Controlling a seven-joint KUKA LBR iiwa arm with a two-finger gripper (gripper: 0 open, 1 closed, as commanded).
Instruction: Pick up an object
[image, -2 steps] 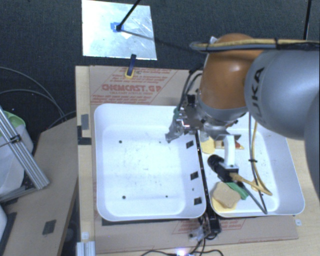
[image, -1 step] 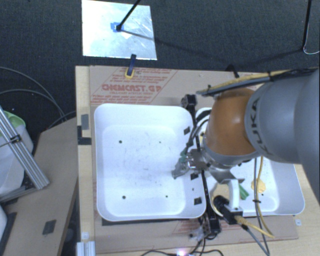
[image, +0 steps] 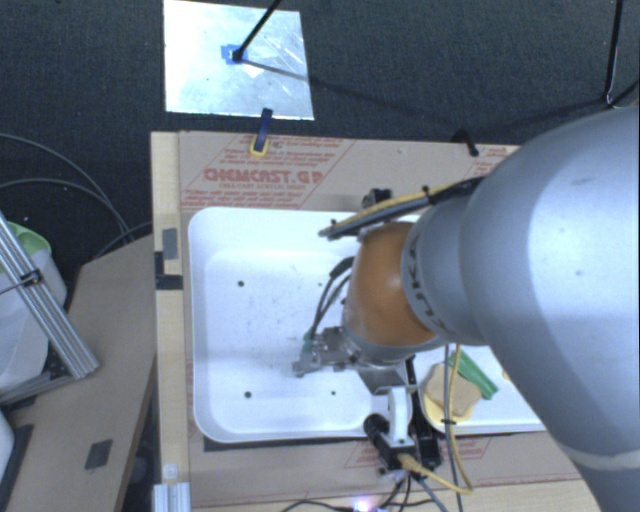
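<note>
My gripper (image: 318, 356) hangs low over the right part of the left white bin (image: 235, 300), below the orange band (image: 380, 290) of the wrist. Nothing shows between its metal parts. A pale yellow round object (image: 446, 397) and a green object (image: 478, 381) lie in the right bin, just right of the wrist. The big grey arm (image: 540, 290) covers most of the right bin.
The bins rest on a cardboard sheet (image: 270, 165) with red print. A shiny square plate (image: 235, 60) lies on the dark floor behind. An aluminium frame (image: 40, 310) stands at the left, beside a wooden bench top (image: 110, 400).
</note>
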